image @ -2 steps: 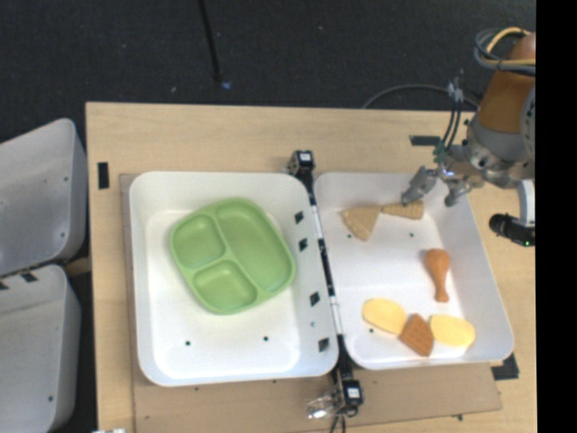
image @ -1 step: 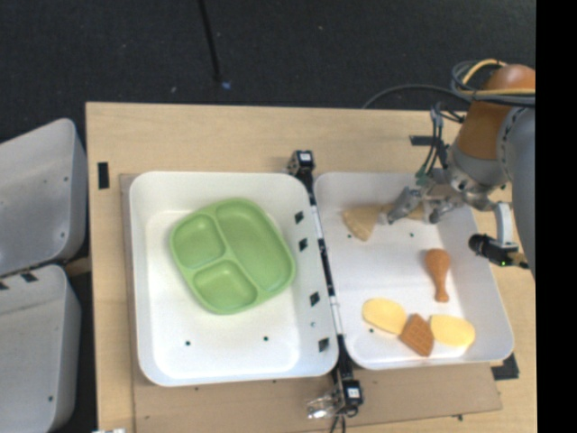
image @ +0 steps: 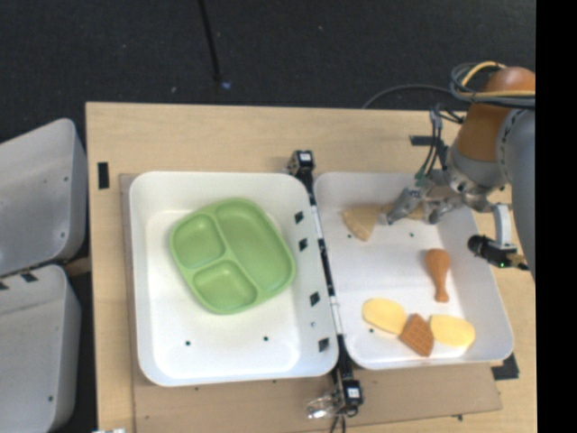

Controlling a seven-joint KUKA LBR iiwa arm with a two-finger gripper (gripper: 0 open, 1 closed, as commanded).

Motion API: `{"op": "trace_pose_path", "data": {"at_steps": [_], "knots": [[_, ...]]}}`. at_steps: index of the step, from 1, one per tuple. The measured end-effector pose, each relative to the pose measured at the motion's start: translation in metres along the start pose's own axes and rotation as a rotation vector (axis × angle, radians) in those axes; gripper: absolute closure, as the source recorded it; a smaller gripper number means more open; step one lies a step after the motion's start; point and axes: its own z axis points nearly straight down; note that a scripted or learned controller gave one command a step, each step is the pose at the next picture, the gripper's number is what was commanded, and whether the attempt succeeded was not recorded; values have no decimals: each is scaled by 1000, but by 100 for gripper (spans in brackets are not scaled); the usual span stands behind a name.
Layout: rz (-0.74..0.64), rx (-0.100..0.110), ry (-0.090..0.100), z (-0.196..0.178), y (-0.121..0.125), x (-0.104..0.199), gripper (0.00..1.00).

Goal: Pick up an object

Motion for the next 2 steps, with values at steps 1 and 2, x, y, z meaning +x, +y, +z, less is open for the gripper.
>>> {"op": "trace_pose_path", "data": {"at_steps": [1,2], "knots": [[-3,6,-1,-7,-1,-1,100],[0,-5,1,-67,0,2,100]]}}
